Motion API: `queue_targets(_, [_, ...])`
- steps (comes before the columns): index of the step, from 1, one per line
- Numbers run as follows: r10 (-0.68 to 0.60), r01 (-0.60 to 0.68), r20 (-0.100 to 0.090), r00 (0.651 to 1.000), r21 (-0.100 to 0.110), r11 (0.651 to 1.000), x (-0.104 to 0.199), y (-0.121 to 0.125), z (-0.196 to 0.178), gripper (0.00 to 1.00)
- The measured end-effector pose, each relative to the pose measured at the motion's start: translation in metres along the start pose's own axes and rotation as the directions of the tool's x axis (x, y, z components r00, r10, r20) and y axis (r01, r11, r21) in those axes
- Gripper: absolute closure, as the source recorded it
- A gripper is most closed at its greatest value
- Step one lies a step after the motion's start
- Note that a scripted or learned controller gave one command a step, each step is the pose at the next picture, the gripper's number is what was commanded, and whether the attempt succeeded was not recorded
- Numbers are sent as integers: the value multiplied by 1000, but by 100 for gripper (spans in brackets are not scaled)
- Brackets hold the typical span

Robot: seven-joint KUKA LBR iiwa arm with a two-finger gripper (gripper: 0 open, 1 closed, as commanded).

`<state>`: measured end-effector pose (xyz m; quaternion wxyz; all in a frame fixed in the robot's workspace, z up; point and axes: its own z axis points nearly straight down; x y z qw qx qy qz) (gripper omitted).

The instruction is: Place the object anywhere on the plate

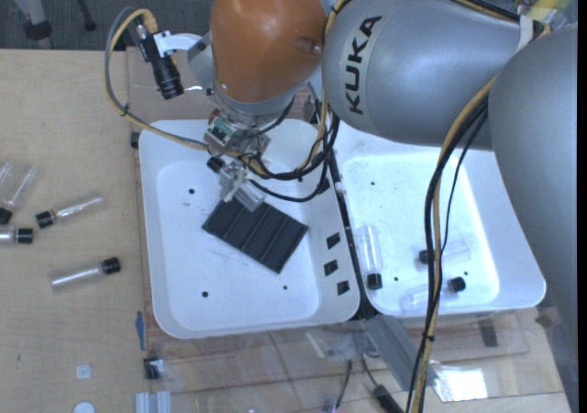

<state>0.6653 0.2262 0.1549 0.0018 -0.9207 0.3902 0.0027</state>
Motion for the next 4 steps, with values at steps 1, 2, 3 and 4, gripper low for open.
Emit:
queue_targets(1, [-371,371,-3,928,5,928,1,-1,-64,100])
queue_targets(2, [-372,372,-3,928,3,928,1,0,-64,0])
queue_targets(3, [-367,367,-1,930,12,930,0,-2,-74,100])
queue_targets(4, [-362,362,1,932,20,932,0,-3,-85,100])
